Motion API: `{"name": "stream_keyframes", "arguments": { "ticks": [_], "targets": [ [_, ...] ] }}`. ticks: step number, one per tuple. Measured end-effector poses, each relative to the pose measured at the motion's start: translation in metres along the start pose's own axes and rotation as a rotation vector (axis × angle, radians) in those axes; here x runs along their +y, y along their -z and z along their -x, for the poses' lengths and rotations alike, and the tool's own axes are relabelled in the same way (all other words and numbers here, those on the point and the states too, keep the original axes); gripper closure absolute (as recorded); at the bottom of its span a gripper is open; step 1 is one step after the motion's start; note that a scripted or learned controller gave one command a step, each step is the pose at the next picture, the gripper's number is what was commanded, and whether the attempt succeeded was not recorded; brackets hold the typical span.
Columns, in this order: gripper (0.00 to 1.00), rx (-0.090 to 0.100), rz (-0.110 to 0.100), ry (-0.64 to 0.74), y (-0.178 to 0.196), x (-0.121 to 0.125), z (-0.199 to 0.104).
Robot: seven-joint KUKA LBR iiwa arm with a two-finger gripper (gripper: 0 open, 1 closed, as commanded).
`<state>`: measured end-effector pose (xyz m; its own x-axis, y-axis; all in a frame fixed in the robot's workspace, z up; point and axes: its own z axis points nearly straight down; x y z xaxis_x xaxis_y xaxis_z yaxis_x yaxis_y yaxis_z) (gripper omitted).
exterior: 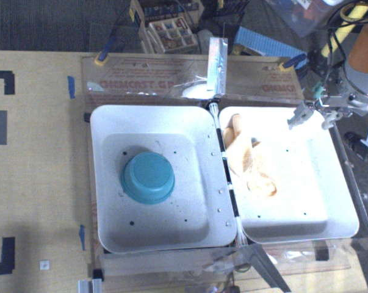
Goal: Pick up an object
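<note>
End effector [312, 113] hovered spread open, empty, over right bin's [342, 224] far edge. Tan cloth [252, 166] by its left wall: likely soft, light; pinch a raised fold.

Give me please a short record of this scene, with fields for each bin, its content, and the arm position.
left bin: one blue bowl, upside down, near the middle
right bin: pale orange-tan object by its left wall, washed out by glare
gripper: over the right bin's far right corner, apart from both objects
held: nothing seen
</note>
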<state>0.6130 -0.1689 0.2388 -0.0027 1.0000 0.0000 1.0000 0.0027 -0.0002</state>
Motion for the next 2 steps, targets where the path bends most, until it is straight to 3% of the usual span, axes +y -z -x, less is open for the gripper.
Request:
{"name": "stream_keyframes", "arguments": {
  "ticks": [1, 2],
  "targets": [
    [0.00, 0.000, 0.000, -0.041, -0.094, -0.052, -0.031],
    [0.00, -0.001, 0.016, 0.049, -0.147, -0.073, -0.046]
  ]
}}
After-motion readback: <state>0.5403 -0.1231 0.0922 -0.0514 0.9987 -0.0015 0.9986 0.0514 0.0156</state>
